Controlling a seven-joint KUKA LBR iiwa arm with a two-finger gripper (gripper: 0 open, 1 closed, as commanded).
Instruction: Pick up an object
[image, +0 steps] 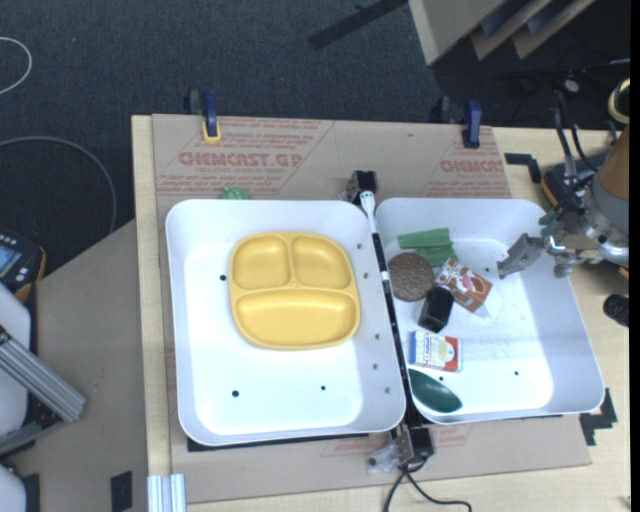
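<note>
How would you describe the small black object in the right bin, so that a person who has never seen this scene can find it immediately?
Look at the right white bin, not the left one with the yellow divided plate. Near its left side lies a cluster of items, and the black block is in its middle, just below the brown round disc and above the small carton. It is the only plain black item there.

You are looking at two white bins (190, 330). The left bin holds one yellow divided plate (294, 290). The right bin holds six things: one green block (424, 240), one brown round disc (409, 276), one black block (436, 309), one red-and-white packet (468, 285), one small printed box (436, 351) and one dark green spoon (436, 391).
</note>
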